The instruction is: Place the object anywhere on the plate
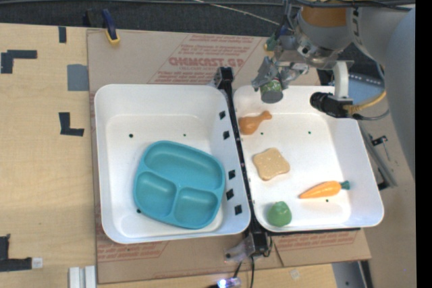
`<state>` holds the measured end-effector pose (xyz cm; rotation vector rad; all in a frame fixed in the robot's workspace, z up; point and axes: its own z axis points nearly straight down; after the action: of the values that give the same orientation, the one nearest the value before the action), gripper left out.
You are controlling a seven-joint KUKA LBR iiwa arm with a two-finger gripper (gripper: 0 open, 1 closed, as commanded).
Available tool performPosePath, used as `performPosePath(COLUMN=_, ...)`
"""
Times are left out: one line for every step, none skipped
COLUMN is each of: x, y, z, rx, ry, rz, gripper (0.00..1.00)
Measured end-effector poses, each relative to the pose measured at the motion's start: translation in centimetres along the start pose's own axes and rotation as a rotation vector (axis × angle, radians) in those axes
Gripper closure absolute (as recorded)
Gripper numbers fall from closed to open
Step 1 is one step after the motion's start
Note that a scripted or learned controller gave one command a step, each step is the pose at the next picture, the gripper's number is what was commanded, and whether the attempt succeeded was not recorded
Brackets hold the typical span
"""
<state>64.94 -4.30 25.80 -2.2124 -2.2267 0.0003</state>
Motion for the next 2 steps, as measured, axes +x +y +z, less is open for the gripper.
performPosePath(x=6.3, y=-1.2, z=0.4, rx=0.001, ry=0.0, rz=-0.001, gripper=1.0)
performPosePath(x=11.7, y=-1.9, z=0.3, rx=0.001, ry=0.0, rz=-0.001, gripper=1.0)
